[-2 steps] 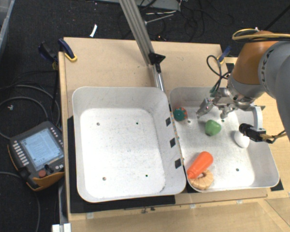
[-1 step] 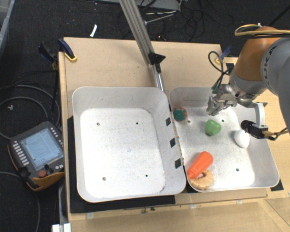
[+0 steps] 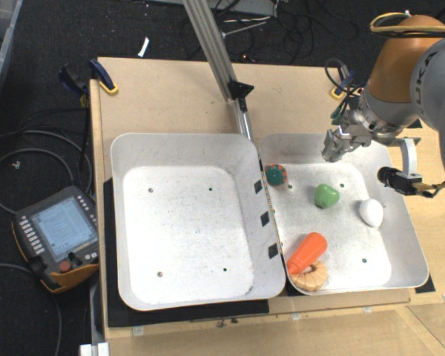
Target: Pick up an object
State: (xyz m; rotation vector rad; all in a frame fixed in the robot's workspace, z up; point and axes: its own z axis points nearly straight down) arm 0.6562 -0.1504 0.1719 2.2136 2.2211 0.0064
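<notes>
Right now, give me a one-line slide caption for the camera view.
KUKA arm's gripper over the right bin, above a green object, white egg, orange carrot and small ball.

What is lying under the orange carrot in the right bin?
The carrot rests partly on a tan, round pastry-like piece near the front edge of the right bin. The carrot covers the piece's upper part, so its full shape cannot be seen.

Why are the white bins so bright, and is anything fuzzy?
In the camera view, overhead light washes out the left bin and right bin, and the white egg-like object nearly blends in; the gripper looks soft and slightly blurred; the orange carrot and green object stay fairly clear.
</notes>
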